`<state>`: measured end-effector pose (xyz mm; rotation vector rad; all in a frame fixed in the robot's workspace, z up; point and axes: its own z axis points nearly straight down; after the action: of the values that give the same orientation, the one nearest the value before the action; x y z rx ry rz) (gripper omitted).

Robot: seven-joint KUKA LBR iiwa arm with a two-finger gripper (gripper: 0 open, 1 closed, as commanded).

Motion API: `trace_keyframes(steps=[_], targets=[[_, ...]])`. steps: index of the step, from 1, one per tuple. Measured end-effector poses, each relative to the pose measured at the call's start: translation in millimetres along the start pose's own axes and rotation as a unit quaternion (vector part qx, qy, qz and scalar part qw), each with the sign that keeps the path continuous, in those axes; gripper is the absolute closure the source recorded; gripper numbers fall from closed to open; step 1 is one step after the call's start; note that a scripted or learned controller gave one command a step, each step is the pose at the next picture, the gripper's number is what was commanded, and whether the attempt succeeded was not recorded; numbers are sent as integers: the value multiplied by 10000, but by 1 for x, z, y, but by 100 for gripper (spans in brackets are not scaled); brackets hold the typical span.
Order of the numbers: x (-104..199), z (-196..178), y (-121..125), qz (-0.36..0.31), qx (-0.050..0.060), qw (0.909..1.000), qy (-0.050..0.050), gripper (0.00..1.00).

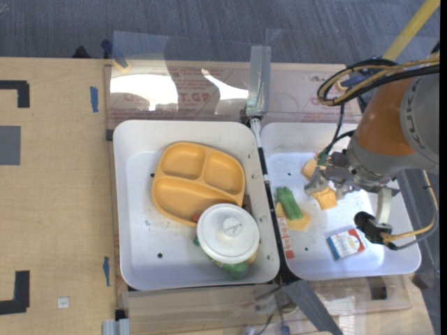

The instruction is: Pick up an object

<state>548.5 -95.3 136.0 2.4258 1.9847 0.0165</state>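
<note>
Around the bins

Blue-grey carpet (209, 5) lies past the tabletop (49, 187), which carries black corner marks (17, 93), blue tape bits (93, 98), and a clear plastic sheet (174, 82) behind.

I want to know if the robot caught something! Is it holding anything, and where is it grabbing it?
I cannot tell. The gripper sits right over a yellow block in the right bin, but no grasp is visible.

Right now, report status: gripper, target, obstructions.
Gripper low in right bin. Yellow block just beneath it, grasp unconfirmed. Green piece and small carton nearby, apart.
</note>
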Motion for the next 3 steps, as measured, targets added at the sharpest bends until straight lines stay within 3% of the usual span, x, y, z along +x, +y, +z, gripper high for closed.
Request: trace_keyframes(steps=[1,3], targets=[[-8,48,-9,58,32,10000,-11,100],[-8,29,-8,62,25,10000,-6,100]])
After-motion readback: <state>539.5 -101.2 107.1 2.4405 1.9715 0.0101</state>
